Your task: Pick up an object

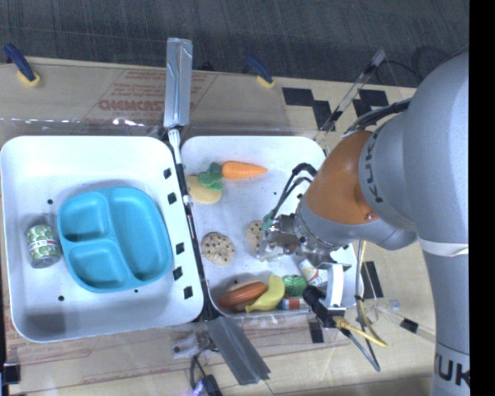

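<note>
Currently end effector (272, 239) low in right bin, grip state unclear; cookie (218, 247) just beside, toward bin's left wall.

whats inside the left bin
The left bin holds a blue divided plate with three compartments and a small can lying beside it on the view's left. Whatever bin floor lies under the plate is covered.

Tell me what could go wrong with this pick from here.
The gripper sits low by a cookie lying flat on the right bin floor; a flat piece may slip out. The hot dog, banana and green piece crowd the near wall, so the arm could knock them.
</note>
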Motion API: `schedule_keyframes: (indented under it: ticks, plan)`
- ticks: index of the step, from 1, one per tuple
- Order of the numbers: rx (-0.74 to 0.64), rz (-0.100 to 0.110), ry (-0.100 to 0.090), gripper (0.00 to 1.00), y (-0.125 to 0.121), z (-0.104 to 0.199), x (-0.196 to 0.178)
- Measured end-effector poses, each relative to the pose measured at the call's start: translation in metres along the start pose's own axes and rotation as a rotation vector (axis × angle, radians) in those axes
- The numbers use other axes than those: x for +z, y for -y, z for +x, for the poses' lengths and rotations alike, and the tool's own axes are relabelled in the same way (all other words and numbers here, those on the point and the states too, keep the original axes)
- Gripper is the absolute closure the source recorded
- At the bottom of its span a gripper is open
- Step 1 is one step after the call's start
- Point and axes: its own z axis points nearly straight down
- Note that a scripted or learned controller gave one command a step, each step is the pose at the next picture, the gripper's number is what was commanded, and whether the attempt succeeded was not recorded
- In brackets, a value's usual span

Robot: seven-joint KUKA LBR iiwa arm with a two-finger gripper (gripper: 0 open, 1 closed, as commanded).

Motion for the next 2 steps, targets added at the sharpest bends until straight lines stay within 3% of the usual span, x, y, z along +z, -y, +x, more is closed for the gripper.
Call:
schedule_keyframes:
  ticks: [1, 2]
  plan:
    - [0.072, -0.001, 0.001, 1.00, -0.0371, -0.0116, 0.0015]
    - [0.072, -0.001, 0.001, 0.00, -0.0371, -0.0112, 0.0016]
